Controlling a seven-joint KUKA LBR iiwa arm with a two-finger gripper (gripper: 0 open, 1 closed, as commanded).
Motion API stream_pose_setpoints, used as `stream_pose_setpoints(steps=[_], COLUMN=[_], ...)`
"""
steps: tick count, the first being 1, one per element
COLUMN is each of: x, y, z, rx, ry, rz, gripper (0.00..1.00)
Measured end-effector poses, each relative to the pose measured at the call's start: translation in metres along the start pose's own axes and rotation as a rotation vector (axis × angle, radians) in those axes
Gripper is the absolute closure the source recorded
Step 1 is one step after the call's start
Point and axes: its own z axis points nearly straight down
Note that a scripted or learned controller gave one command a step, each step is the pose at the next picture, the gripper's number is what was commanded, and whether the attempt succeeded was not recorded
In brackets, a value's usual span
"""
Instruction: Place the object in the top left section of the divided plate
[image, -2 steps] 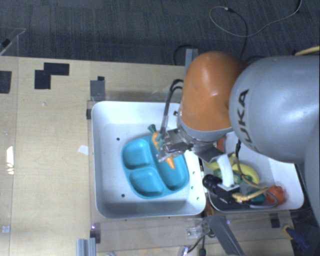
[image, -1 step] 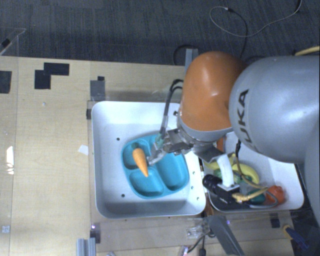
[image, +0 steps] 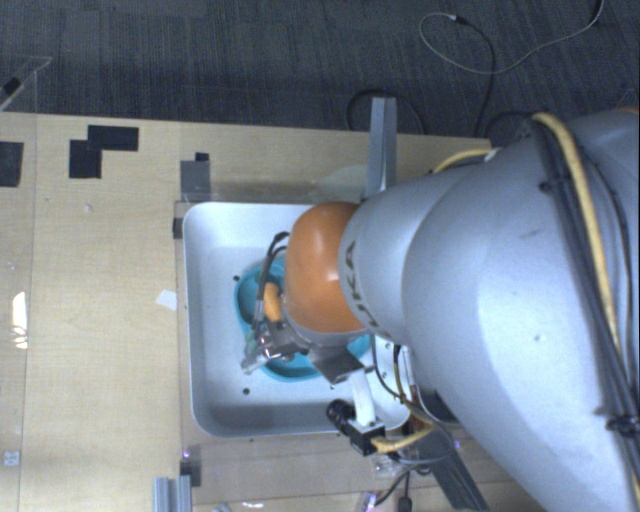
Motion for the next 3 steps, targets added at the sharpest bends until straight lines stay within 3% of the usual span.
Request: stream_pose_setpoints(steps=[1, 2, 3], x=[-0.044, -0.05, -0.073], y=[0.079, 0.016, -0.024], z=[-0.017, -0.077, -0.091], rx=[0.013, 0.012, 0.014], ry=[0.016, -0.002, -0.006], rz=[-0.024, -0.155, 0.321], gripper=[0.0, 0.0, 0.0])
